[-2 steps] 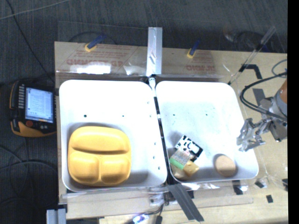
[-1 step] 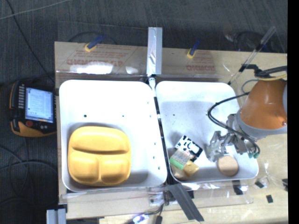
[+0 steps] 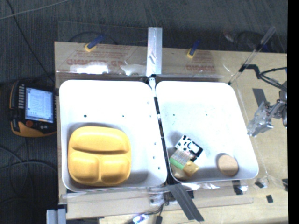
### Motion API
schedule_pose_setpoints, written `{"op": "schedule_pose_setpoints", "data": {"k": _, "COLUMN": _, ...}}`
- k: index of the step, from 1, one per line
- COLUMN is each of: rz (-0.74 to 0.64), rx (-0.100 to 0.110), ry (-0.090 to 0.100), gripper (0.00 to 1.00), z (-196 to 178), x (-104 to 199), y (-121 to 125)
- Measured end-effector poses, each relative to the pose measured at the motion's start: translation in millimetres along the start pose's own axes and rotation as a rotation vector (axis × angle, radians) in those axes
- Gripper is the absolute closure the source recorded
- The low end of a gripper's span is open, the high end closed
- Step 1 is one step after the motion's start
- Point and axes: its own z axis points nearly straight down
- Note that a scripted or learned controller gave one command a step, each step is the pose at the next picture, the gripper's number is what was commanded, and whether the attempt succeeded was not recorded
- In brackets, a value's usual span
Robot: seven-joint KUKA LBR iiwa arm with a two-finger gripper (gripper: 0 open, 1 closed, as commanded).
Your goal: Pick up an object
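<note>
The small package (image 3: 185,154) lying against the near-left corner of the right bin (image 3: 233,101) has black-and-white and green printing too small to read, and what it is cannot be told; its near end overlaps a tan lump (image 3: 190,169) whose outline stays partly hidden. On the handheld pendant (image 3: 32,110) left of the left bin (image 3: 93,92), the lit screen is a pale blur with no legible content. At the right edge of the bench, a clear, glassy fixture (image 3: 262,118) and dark cables (image 3: 273,76) are cut off by the frame, their shapes hard to make out.
</note>
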Motion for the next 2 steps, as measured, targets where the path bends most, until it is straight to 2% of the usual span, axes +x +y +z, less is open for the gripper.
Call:
{"op": "schedule_pose_setpoints", "data": {"k": 1, "rz": -0.395, "rx": -0.002, "ry": -0.004, "gripper": 1.00, "z": -135.5, "x": 0.8, "y": -1.8}}
{"op": "schedule_pose_setpoints", "data": {"k": 2, "rz": -0.555, "rx": -0.001, "ry": 0.004, "gripper": 1.00, "z": 63.9, "x": -23.5, "y": 4.3}}
